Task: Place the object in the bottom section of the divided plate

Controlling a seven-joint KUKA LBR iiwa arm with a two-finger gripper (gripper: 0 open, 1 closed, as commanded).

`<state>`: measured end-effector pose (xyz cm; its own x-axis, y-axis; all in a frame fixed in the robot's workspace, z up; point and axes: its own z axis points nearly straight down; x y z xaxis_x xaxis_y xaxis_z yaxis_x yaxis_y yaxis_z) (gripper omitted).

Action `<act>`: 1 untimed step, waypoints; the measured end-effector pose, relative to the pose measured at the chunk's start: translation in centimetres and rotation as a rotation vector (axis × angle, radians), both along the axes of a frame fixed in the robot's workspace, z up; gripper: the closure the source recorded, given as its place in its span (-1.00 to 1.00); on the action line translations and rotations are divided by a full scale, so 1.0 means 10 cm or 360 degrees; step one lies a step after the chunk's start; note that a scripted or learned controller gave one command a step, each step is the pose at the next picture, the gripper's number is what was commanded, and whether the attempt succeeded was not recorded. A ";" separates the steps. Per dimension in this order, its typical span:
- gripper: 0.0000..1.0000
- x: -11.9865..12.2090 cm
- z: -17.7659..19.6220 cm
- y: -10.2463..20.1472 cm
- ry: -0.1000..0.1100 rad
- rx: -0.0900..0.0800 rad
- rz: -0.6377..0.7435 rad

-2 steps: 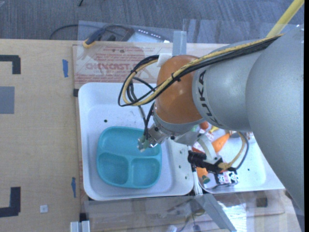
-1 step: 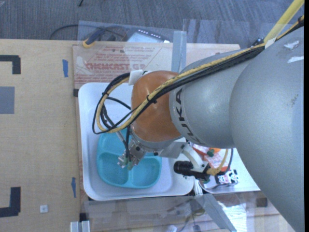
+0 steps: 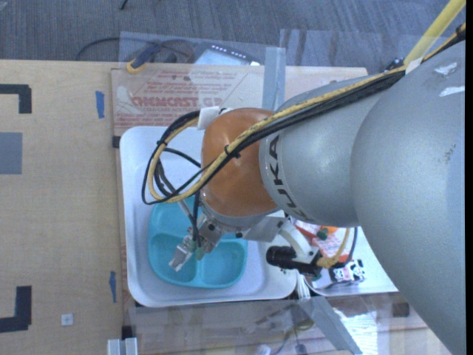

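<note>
End effector [image 3: 186, 256] hangs low over the blue divided plate [image 3: 222, 268], close to where the plate's raised ridges meet. At this angle I cannot tell whether it is spread or closed. A small greenish object [image 3: 198, 251] sits right at its tip, above the middle of the plate. It is too small to make out what it is or whether it is gripped. Above the tip are the orange band [image 3: 233, 165] and the broad grey arm [image 3: 384, 146], which reaches in from the right and hides much of the scene.

The plate lies in the near half of the left white bin [image 3: 137, 198]. The far half of that bin shows bare white floor where the arm does not cover it. The right bin [image 3: 369, 283] is mostly hidden. Along its visible near edge are an orange-and-red item [image 3: 325, 235] and a small black, white and red item [image 3: 347, 272].

Both bins rest on a pale wooden tabletop [image 3: 59, 213] marked with black corner brackets [image 3: 16, 98], a grey square [image 3: 9, 154] and short strips of blue tape [image 3: 100, 103]. Behind the left bin lies a pinkish sheet [image 3: 185, 98] printed with red lettering. Beyond the tabletop's far edge is grey carpeted floor [image 3: 332, 13] with dark cables trailing across it.
</note>
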<state>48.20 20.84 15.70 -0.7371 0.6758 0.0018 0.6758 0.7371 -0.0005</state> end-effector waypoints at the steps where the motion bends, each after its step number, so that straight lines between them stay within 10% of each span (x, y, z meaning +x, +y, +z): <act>1: 1.00 0.01 0.10 0.00 -0.0003 0.0003 -0.0004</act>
<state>48.29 20.87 16.68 -0.7356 0.6775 0.0019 0.6775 0.7356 0.0022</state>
